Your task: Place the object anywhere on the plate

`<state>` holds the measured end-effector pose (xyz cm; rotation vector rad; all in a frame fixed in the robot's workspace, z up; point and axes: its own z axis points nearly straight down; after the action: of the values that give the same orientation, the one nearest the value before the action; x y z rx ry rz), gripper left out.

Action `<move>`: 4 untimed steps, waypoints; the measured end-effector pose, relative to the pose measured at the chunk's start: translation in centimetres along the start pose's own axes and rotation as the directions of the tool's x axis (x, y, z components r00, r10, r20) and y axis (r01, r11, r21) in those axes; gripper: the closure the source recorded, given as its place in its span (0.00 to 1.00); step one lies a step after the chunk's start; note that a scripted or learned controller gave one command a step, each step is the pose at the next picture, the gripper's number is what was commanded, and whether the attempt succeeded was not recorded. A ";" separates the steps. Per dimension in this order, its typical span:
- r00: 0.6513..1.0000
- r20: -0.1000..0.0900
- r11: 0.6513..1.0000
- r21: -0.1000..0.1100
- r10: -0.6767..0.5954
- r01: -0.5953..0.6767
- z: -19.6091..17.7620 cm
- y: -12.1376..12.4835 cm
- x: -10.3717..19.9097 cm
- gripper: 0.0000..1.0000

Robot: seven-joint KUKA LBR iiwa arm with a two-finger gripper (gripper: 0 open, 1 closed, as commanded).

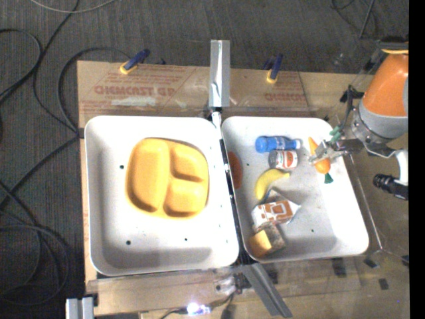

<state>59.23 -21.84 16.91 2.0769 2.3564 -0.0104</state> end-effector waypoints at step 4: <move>0.953 -0.002 0.953 -0.006 -0.302 0.302 -7.4 7.8 13.9 1.00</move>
<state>65.27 -7.07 24.17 1.6919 2.6463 -0.0012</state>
